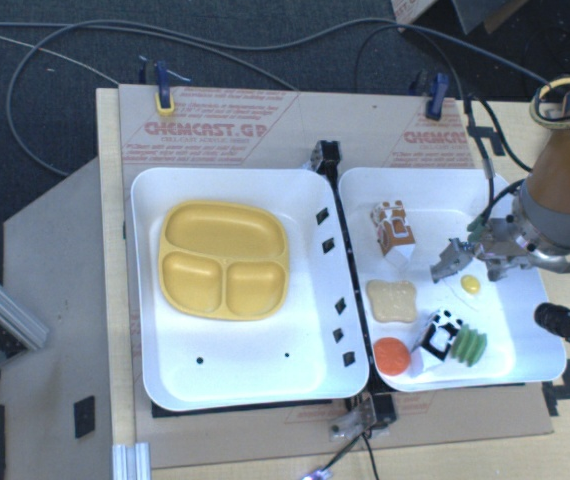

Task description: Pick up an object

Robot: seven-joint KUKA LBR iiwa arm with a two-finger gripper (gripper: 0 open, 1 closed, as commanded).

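Nearest us: orange ball (pixel 392 355), black-white block (pixel 442 334), green ridged toy (pixel 468 345) at right bin (pixel 525 368) front. Gripper (pixel 462 260) low beside small yellow piece (pixel 470 285); jaws spread, gripping nothing. We judge pick not yet made; closing and lift remain.

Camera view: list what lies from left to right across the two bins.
Yellow plate → black clips on the divider → orange ball → black-and-white toy → green toy, with the gripper above it.
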